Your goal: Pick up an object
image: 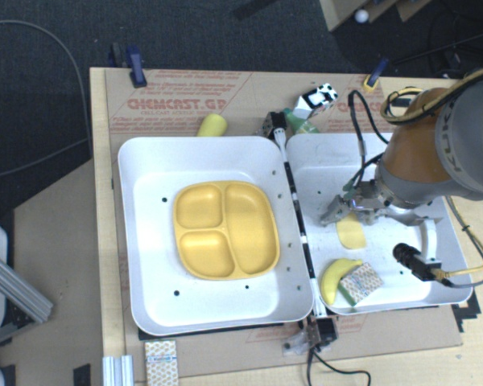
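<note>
My gripper (351,209) hangs low over the middle of the right bin (322,155), with the arm reaching in from the right. Its fingers are spread open and nothing sits between them. A pale yellow rounded piece (351,234) lies on the bin floor just below the fingertips, apart from them. Closer to the front wall lies a banana (333,277). A small speckled packet with a green edge (360,282) rests against the banana's right side.
A yellow divided plate (225,229) lies in the middle of the left bin (145,167). Behind the bins, on the cardboard bench, are a yellow cylinder (212,125) and a black-and-white item (318,97). Blue clamps (134,65) grip the bench's back edge.
</note>
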Tool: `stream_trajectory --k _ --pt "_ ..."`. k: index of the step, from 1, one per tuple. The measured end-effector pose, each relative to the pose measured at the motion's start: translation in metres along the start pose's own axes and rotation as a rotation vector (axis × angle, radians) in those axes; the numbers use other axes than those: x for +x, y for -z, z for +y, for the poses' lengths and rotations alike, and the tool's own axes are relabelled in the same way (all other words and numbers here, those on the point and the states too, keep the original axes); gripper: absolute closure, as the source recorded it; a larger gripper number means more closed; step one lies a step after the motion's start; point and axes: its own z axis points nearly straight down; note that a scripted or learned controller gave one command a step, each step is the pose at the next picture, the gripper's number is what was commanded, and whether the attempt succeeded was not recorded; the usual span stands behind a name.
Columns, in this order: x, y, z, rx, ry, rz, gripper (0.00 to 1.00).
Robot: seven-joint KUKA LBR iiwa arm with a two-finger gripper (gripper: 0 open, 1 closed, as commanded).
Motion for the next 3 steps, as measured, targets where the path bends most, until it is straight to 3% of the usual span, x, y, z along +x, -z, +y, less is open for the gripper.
stream_trajectory --k 1,2,3 --pt "0.000 0.010 0.001 -0.003 -0.001 -0.001 1.00" --pt "0.000 0.010 0.000 -0.002 -0.001 0.000 0.00" --pt "0.019 0.000 -0.012 0.001 0.001 0.000 0.00"
